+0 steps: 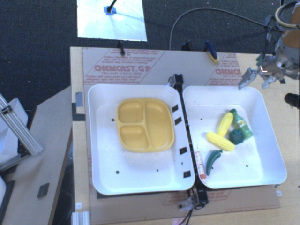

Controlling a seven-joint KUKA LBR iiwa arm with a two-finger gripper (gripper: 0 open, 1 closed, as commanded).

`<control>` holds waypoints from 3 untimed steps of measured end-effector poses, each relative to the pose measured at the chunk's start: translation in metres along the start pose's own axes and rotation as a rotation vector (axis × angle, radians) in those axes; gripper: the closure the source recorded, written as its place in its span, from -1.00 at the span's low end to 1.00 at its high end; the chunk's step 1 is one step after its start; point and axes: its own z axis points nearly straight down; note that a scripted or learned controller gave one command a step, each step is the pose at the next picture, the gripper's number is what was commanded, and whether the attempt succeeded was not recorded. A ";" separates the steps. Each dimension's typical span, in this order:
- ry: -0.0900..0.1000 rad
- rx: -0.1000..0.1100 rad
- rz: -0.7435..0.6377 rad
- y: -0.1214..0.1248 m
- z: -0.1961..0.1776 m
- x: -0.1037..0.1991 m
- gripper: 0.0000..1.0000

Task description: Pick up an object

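Evidently apart, pincer (258,77) hovering over the right bin's (272,165) far rim, holding nothing. Below and leftward, toward the near side, lying mid-bin: two corn cobs (221,132) touching broccoli (236,136), a green bottle (241,123), a pepper (213,159). Upper cob's long axis slanting toward pincer.

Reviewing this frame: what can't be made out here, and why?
- Gripper, camera view: small and blurred near the right edge, so whether it is open or shut cannot be told.
- Arm: cut off by the right edge.
- Green bottle: label too small to read, its lower part covered by the broccoli.
- Small red and white item: too small to identify, lying by the divider between the bins.
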 end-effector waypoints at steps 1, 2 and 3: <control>0.001 0.004 -0.001 -0.005 0.059 0.006 -1.00; 0.001 0.004 -0.003 -0.004 0.121 0.008 -1.00; 0.000 0.002 -0.004 -0.004 0.146 0.008 -1.00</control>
